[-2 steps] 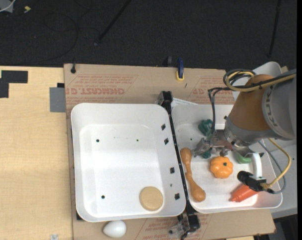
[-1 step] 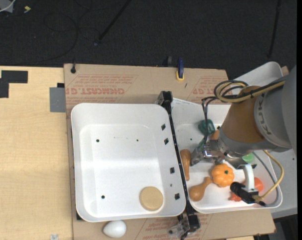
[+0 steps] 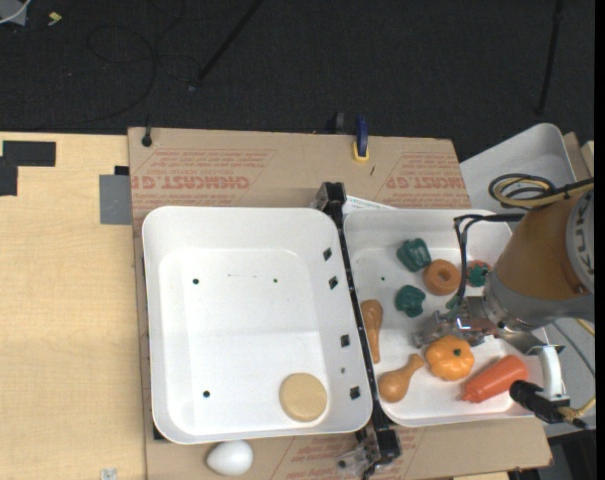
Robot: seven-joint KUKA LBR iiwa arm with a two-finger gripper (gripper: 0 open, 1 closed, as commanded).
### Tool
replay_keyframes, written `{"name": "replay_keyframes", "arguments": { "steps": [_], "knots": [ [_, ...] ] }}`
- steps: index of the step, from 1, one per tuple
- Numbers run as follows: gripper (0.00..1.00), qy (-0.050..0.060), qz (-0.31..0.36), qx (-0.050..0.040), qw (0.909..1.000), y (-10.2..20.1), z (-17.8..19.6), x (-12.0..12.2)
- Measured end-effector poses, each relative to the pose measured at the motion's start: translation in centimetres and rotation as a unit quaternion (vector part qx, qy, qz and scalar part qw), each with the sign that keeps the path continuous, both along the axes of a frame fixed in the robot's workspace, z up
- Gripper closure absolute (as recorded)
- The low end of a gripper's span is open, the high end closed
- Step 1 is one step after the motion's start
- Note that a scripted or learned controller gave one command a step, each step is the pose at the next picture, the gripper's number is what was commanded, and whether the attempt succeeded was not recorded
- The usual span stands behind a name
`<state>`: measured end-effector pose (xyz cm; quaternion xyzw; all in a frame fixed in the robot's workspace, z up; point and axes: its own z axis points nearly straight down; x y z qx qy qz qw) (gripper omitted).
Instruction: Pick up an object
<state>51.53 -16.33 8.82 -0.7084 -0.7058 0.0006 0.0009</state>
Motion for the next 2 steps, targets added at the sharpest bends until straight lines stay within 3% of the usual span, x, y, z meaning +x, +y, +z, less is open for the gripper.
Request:
{"name": "replay_keyframes", "arguments": {
  "steps": [1,2],
  "knots": [
    [0.0,-0.002,0.004,0.0002,1.0,2.1,0.0,6.1],
    [0.0,-0.001,0.002,-0.0007,1.0,-1.7,0.0,7.2]
  ]
}}
